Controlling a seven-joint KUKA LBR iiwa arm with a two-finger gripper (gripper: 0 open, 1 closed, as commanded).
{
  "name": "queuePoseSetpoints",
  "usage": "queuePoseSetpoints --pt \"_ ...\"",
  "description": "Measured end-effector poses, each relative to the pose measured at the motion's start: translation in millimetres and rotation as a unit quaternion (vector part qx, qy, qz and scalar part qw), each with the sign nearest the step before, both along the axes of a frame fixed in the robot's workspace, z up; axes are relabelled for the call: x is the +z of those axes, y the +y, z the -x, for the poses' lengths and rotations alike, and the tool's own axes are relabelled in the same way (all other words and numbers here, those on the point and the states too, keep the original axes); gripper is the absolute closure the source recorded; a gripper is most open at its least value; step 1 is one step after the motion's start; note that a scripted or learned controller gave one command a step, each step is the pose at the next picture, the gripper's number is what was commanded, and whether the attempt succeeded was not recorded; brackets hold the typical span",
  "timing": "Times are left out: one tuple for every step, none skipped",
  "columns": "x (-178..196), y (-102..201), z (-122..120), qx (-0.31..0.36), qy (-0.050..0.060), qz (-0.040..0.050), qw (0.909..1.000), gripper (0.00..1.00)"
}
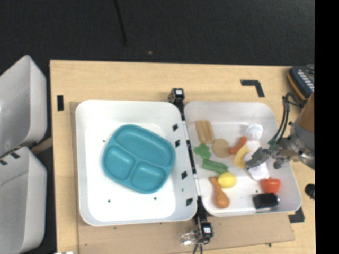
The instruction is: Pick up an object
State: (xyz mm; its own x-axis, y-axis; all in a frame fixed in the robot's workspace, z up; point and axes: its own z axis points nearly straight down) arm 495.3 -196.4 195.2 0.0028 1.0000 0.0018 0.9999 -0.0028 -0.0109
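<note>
Two shallow white bins — left bin (90, 142) holds a smooth teal divided plate (139, 158), right bin (233, 111) has plastic toy food. Gripper (258, 159) hangs over a white lump (258, 171) — can't tell its grip.

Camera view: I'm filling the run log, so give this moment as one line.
gripper: over right bin, near white object | teal plate: in left bin | grasp: none seen
</note>
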Motion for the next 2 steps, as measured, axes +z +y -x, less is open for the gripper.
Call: queuePoseSetpoints --pt "5.0 0.4 -2.6 0.002 -0.005 0.0013 1.0000 0.00" --pt "-43.5 5.4 -9.4 0.002 -0.003 0.0008 1.0000 0.00"
